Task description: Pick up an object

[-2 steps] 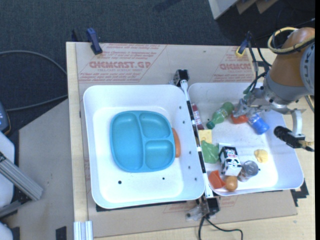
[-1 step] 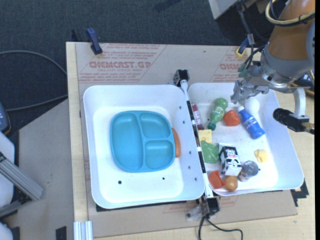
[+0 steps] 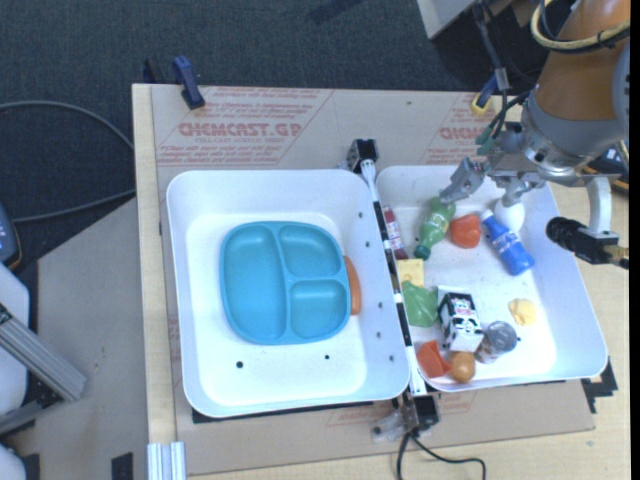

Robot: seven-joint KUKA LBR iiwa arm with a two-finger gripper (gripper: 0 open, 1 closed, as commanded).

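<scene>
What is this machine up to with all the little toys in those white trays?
A grey and orange robot arm reaches in from the right, its claw hanging over the far end of the right bin. It is meant to pick something up, and nothing sits between its fingers. Just below it lie a green bottle, a red-orange piece and a blue bottle. The left bin holds a blue divided plate.

The floor (image 3: 90, 28) is dark grey carpet. A black cable (image 3: 60, 118) lies on it, left of the wooden bench (image 3: 250, 118)
</scene>
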